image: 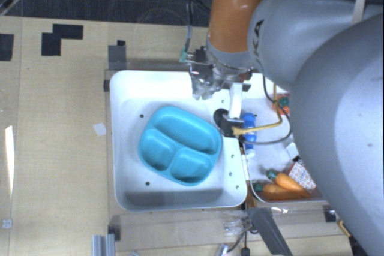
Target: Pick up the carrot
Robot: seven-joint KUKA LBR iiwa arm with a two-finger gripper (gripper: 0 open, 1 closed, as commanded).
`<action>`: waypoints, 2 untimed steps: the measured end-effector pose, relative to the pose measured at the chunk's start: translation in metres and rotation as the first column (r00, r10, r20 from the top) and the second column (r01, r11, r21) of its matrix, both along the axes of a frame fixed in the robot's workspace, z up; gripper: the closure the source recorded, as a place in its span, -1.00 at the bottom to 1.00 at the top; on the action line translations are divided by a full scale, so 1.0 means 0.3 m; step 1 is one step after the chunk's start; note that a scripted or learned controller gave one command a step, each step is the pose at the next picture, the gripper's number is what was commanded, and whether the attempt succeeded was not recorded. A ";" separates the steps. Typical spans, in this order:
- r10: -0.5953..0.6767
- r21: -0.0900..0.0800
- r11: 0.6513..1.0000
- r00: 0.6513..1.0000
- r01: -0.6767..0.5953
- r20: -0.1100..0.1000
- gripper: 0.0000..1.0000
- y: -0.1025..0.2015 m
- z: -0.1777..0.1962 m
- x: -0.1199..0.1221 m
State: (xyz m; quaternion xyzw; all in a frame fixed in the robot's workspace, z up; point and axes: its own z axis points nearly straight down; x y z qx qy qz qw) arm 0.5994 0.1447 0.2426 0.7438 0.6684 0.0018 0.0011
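The carrot (289, 182) is orange with a small green end and lies near the front of the right bin (257, 192), partly under the arm. My gripper (203, 88) hangs over the back edge of the left bin (123, 129), well to the left of and behind the carrot. Nothing shows in the gripper. The big grey arm with its orange band covers most of the right bin.
A blue divided plate (180, 145) lies in the middle of the left bin. Beside the carrot are a second orange item (276, 191) and a red-and-white packet (302, 173). A yellow cable and a blue fitting (249, 129) hang over the rim between the bins.
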 end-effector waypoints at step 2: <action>-0.287 0.001 0.958 0.958 0.287 -0.002 1.00 0.182 0.000 0.230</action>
